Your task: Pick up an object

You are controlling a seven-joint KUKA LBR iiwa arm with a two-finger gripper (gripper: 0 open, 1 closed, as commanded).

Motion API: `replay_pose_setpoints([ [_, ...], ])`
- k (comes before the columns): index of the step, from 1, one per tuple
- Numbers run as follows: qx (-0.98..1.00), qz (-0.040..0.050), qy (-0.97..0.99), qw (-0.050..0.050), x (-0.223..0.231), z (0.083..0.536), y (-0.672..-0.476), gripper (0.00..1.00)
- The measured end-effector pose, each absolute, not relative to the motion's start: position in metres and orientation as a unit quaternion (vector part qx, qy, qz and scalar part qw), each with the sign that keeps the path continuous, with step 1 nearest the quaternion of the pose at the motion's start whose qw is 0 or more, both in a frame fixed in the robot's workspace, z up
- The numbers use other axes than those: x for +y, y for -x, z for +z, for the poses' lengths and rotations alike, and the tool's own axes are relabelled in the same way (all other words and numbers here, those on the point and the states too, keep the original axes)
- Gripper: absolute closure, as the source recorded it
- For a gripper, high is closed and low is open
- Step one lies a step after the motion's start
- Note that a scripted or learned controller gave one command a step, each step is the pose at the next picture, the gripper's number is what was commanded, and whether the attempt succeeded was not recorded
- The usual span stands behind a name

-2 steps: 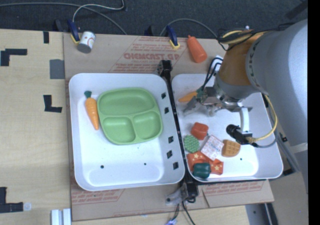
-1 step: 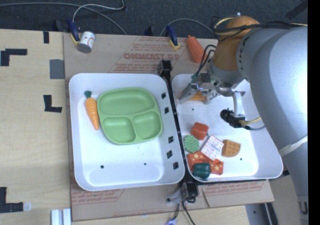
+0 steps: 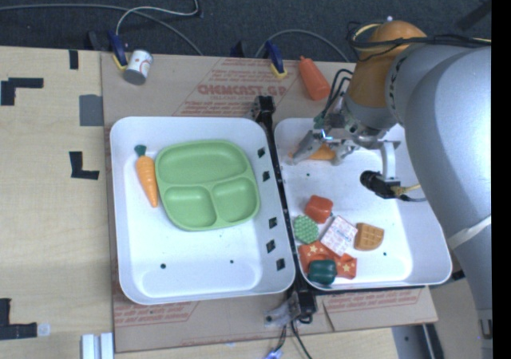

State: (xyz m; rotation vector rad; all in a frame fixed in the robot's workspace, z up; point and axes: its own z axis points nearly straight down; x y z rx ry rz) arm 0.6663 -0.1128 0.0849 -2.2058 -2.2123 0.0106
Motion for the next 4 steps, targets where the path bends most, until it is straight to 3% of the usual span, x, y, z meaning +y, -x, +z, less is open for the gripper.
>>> replay_pose_setpoints([
  [4, -0.708, 0.0034, 0.706, 0.008, -0.1181, 0.0848, -0.6664, 0.00],
])
